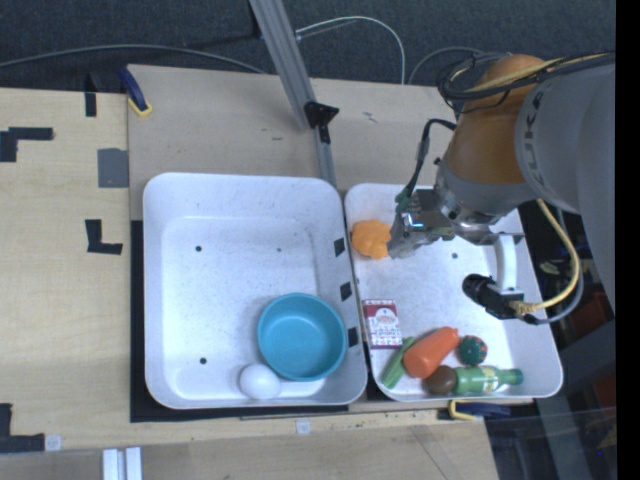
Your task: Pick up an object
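An orange round fruit lies in the right bin near its left wall. My gripper hangs just right of it, close to touching, under the grey arm with the orange band. Further toward the front of that bin lie a small red-and-white box, a carrot with a green top, a brown item, a green bottle and a small dark green-and-red ball. The left bin holds a blue bowl and a white ball.
A grey pole slants down from the top to the bins' shared back corner. A black cable fitting hangs off the arm over the right bin. The wooden bench with black tape marks spreads to the left.
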Robot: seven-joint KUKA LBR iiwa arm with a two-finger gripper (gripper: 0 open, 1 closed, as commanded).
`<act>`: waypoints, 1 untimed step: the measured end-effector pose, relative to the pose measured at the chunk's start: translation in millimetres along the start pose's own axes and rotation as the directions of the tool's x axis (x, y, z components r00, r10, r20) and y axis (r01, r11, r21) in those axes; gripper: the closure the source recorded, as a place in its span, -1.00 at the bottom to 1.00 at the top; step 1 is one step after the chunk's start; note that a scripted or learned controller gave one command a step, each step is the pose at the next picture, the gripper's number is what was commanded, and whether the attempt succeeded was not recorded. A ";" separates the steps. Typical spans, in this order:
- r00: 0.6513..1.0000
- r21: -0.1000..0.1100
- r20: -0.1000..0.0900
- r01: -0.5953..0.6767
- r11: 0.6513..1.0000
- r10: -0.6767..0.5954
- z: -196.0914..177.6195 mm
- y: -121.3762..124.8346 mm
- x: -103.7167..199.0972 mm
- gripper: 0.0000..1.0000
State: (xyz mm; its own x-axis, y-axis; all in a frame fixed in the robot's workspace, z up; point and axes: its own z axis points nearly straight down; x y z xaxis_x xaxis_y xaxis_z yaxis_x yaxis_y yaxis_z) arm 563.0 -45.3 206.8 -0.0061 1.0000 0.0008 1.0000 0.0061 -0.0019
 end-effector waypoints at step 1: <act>1.000 -0.001 -0.001 0.001 1.000 -0.001 -12.6 9.7 47.9 1.00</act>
State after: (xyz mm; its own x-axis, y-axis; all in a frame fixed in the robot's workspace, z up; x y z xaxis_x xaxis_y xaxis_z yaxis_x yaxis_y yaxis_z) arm 572.5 2.6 219.4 -0.0070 1.0000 0.0017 1.0000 0.0070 -0.0005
